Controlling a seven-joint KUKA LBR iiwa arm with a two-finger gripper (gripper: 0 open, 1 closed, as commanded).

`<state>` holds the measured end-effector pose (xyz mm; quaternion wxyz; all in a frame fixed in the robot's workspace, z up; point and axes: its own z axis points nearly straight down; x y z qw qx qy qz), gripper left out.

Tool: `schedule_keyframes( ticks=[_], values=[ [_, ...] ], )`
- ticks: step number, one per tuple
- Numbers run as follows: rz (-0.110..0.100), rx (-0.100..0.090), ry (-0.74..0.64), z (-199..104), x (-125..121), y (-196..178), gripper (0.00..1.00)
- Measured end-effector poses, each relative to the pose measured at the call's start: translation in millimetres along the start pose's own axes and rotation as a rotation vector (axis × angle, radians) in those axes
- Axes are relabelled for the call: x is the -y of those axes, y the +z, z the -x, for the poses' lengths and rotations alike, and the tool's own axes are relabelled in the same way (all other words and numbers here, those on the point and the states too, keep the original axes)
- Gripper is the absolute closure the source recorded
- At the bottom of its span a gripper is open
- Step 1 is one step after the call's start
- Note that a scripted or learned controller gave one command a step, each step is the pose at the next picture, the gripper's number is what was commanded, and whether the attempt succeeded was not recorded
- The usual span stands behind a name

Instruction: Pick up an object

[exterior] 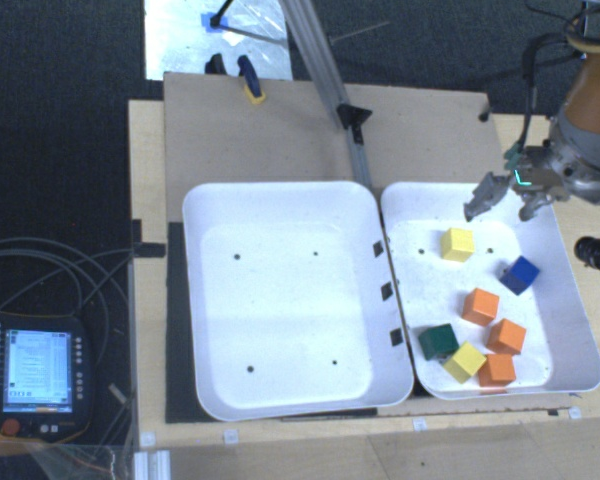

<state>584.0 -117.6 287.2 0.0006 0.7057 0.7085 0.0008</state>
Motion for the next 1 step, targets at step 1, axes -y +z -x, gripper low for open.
schedule_keyframes(
  ticks=[1],
  values=[
    [-0.006, -0.001, 0.002, -4.1, 9.5, 53.6, 0.00]
  ],
)
